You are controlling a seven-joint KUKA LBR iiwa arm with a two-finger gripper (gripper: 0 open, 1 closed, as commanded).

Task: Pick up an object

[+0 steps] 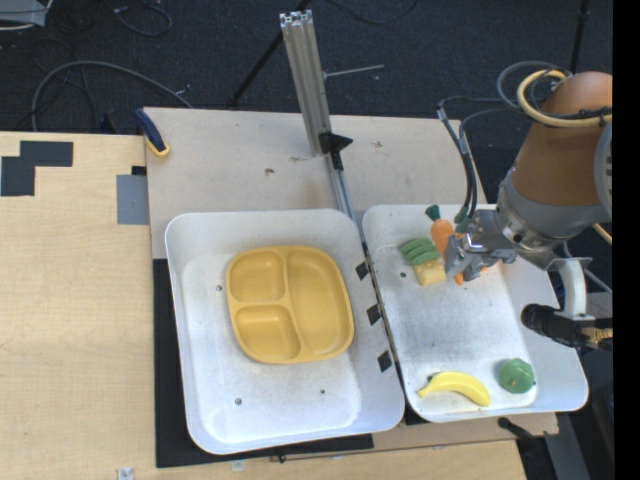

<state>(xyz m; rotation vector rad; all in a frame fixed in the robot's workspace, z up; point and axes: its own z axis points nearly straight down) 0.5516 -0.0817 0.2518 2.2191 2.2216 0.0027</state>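
Observation:
The right bin holds an orange toy carrot, a green and yellow block piece, a yellow banana and a green pepper-like fruit. My gripper hangs low over the bin's upper part, just right of the carrot and the green and yellow piece. A small orange bit shows near its tips; I cannot make out whether anything sits between them.
The left bin bears a yellow divided plate. A metal post rises behind the bins. The arm's orange band and cables hang over the right bin's far right corner.

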